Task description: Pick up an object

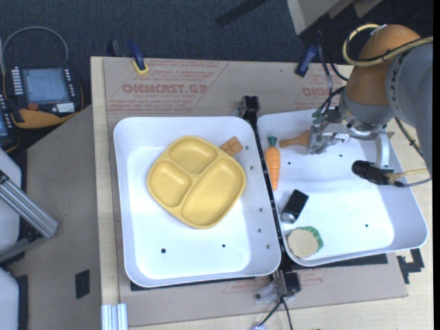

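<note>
Checked from the near edge of the table (180, 301) outward. Found in the near left corner of the right bin (412, 232): a round cream disc with a green rim (304, 241), lying flat close against the wall. Just beyond it, a small black box (295, 203), tilted, apart from the disc. Farther on, a carrot (273, 163) laid lengthwise along the bin's left wall, green tip toward the far side. In the left bin (124, 184): a yellow divided plate (196, 181) across the middle, with a small brown block (231, 146) at its far right rim. At the far side of the right bin: the gripper (320, 141), set low over the bin floor below the orange-banded arm (375, 81), with a tan piece (296, 141) just beside it on its left. Open or closed: cannot tell at this angle; nothing seen held. Judged the likely target: the tan piece, being nearest. Risks noted: a closure to one side of the piece, so a grasp on air; a nudge sliding it toward the far wall or the carrot top; contact with the bin floor on descent. Appearance of the tan piece: small, elongated, pale orange-brown, lying flat and pointing toward the carrot's green tip, too small to identify further.
</note>
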Tool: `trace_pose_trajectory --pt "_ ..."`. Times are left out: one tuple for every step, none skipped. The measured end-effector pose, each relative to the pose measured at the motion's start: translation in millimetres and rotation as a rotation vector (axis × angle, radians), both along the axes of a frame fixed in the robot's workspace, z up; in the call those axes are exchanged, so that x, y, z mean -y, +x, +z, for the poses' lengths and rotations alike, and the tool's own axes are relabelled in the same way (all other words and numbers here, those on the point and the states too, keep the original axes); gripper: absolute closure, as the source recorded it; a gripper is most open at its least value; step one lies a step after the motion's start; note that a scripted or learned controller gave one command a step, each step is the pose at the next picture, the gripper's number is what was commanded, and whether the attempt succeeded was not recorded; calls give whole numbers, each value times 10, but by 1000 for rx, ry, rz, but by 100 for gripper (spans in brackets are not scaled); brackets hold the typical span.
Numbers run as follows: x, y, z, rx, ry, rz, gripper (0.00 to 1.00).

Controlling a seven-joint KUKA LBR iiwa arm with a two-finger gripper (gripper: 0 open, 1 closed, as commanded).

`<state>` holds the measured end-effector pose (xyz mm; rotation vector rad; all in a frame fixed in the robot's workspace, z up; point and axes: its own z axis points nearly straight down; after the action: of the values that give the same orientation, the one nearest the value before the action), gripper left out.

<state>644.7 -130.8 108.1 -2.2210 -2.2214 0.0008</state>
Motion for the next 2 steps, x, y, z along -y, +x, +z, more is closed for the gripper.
trace_pose_trajectory --pt "41 -5 637 7 -2 -1 100" --pt "44 9 1006 7 -2 0 100"
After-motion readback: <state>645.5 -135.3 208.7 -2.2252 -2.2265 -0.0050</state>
